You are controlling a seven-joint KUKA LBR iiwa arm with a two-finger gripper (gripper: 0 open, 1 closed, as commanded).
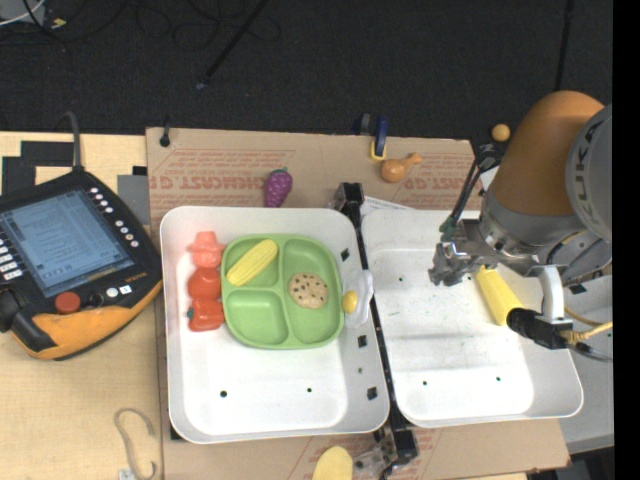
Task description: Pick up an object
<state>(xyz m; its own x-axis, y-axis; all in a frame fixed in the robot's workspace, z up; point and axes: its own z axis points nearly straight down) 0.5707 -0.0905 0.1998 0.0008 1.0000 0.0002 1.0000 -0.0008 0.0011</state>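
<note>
My gripper (447,266) hangs low over the right bin (470,388), near its upper middle, under the grey arm with the orange band. A yellow elongated object (493,295) lies in that bin just right of the gripper and apart from it. The left bin (260,398) holds a green divided plate (262,320) bearing a yellow corn cob (250,260) and a cookie (308,289). A red toy figure (204,280) lies left of the plate. A small yellow piece (350,302) sits at the left bin's right edge.
A purple grape toy (278,186) and an orange pear-like toy (398,168) lie on the cardboard behind the bins. A yellow round object (333,462) rests in front of them. A control pendant (70,258) sits on the bench at the left.
</note>
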